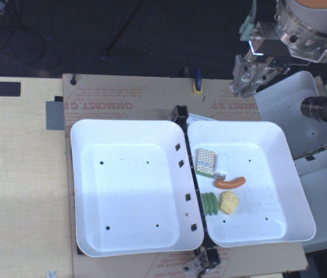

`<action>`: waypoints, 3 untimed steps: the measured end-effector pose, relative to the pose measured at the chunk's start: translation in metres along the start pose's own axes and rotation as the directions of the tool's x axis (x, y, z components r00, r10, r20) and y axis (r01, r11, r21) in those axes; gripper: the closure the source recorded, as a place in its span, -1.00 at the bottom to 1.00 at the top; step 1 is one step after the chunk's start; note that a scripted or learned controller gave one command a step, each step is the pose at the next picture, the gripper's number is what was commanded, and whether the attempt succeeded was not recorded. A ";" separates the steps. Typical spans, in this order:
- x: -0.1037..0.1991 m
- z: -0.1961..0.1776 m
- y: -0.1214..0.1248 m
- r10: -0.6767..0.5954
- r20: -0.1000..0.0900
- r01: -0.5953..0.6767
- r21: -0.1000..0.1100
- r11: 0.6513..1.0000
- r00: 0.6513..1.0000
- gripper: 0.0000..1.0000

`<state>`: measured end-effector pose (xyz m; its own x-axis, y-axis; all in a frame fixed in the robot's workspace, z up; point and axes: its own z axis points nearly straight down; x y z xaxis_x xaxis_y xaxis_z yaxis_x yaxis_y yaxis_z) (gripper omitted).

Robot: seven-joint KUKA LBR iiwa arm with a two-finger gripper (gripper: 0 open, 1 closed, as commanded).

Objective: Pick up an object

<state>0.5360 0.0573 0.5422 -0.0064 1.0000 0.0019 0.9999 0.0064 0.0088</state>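
Several small objects lie in the right bin [279,155], near its left wall: a checkered yellow-green packet [205,161], an orange sausage [230,183], a yellow corn piece [228,202] and a green ridged piece [210,204]. A small grey item [219,176] rests between the packet and the sausage. My gripper [245,86] hangs high above the bench beyond the right bin's far edge, well apart from all the objects, with nothing visible between its fingers.
The left bin [94,155] stands beside the right one, joined by a black clamp strip [187,178]. Both sit on a brown board [128,100]. A grey plate [290,103] lies at the right, under the arm.
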 end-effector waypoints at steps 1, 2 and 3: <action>0.054 0.005 -0.016 0.000 0.002 0.000 0.014 1.000 1.000 1.00; 0.098 0.005 -0.062 0.001 0.003 -0.001 0.015 1.000 1.000 1.00; 0.142 0.005 -0.059 0.003 0.003 -0.003 0.012 1.000 1.000 1.00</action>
<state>0.4759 0.1985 0.5369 -0.0038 1.0000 -0.0006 1.0000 0.0038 -0.0036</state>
